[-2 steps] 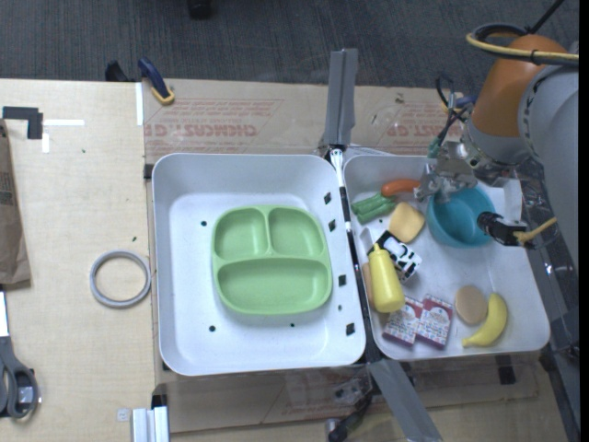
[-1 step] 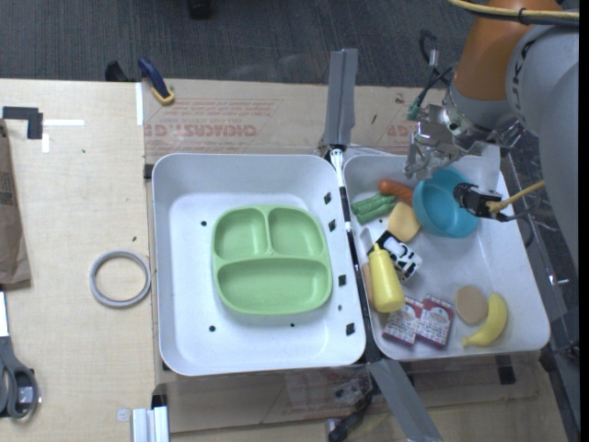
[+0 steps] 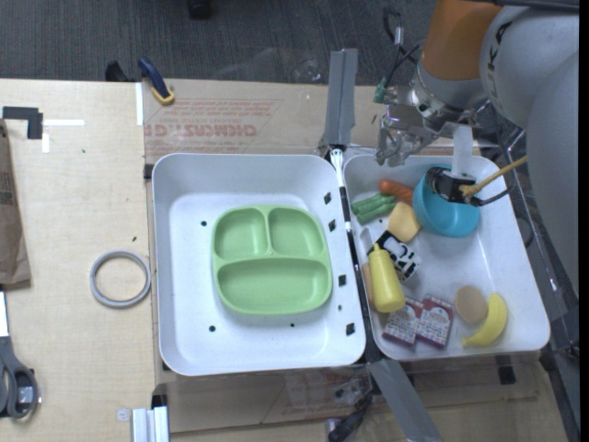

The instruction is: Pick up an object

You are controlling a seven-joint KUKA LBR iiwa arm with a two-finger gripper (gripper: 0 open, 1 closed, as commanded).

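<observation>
Claw (image 3: 398, 147) hangs just above the carrot (image 3: 398, 190) in the right bin (image 3: 515, 274).

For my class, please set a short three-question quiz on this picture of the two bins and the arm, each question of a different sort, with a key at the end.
1. True or false: the green divided plate lies in the left bin.
2. Multiple choice: what lies nearest the right bin's front right corner? A) banana B) blue bowl C) yellow bottle
3. Fill in: the gripper hangs over the ____ edge of the right bin.

Key
1. True.
2. A. The banana lies beside a tan egg-shaped object.
3. Far; it hangs above the carrot and holds nothing that can be seen.
</observation>
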